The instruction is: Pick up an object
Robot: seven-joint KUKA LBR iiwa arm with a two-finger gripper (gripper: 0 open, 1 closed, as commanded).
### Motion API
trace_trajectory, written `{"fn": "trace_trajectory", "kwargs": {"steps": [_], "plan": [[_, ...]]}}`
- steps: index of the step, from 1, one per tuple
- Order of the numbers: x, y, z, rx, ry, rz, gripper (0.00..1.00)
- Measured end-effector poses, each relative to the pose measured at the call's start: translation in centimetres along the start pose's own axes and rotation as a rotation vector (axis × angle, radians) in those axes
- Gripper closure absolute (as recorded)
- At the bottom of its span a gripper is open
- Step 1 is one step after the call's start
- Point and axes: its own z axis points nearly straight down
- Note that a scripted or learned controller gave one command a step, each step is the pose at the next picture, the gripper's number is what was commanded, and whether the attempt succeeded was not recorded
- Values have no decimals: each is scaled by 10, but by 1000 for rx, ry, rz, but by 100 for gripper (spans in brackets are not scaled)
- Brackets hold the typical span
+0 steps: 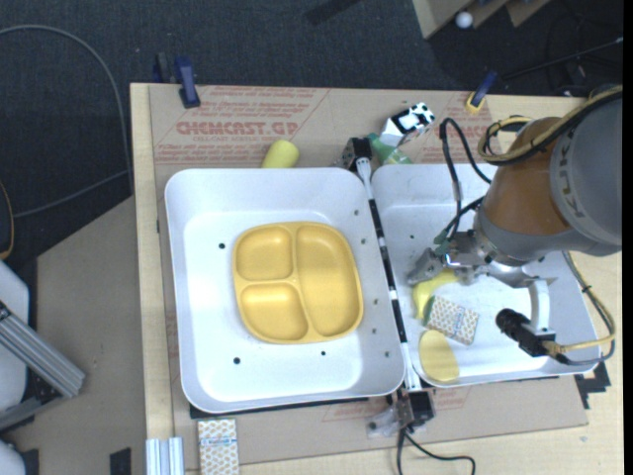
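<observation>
The arm's grey wrist hangs over the right bin (554, 317), its hand (447, 263), grip state impossible to tell, directly above the small yellow object (429, 291) lying beside the patterned packet (454, 319).

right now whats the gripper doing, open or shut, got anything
Gripper: low in the right bin, just above the yellow object and patterned packet; open or shut cannot be told, nothing seen held.
</observation>
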Motion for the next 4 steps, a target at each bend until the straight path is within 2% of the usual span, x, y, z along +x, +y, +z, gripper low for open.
{"fn": "trace_trajectory", "kwargs": {"steps": [3, 4], "plan": [[2, -36, 0, 0, 0, -1, 0], [-14, -5, 0, -4, -3, -2, 0]]}}
